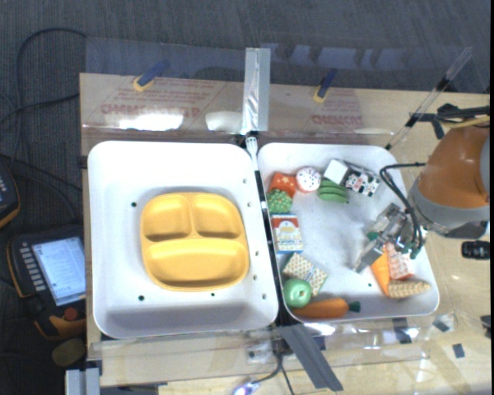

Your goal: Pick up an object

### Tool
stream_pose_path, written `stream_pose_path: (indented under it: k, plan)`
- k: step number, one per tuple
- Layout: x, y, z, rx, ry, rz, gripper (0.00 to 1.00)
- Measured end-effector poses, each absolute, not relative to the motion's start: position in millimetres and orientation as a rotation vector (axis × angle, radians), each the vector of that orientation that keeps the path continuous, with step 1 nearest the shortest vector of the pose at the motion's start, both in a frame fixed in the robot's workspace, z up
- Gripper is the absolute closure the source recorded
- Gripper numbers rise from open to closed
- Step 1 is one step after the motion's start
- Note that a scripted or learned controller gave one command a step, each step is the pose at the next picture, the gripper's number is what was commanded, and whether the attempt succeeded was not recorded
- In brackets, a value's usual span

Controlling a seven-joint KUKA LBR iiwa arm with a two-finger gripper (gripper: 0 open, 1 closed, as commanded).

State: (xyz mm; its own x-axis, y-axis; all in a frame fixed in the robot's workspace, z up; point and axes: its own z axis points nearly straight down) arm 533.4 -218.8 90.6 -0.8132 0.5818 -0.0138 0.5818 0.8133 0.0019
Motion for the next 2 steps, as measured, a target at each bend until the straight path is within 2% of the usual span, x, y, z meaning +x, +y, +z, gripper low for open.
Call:
stream_pose_path:
  k: [1, 2]
  plan:
    - [535.5, -218, 101, 0.951, 2.974, -0.007, 1.00]
    - [492.4, -223, 93, 1.588, 2.684, 0.010, 1.00]
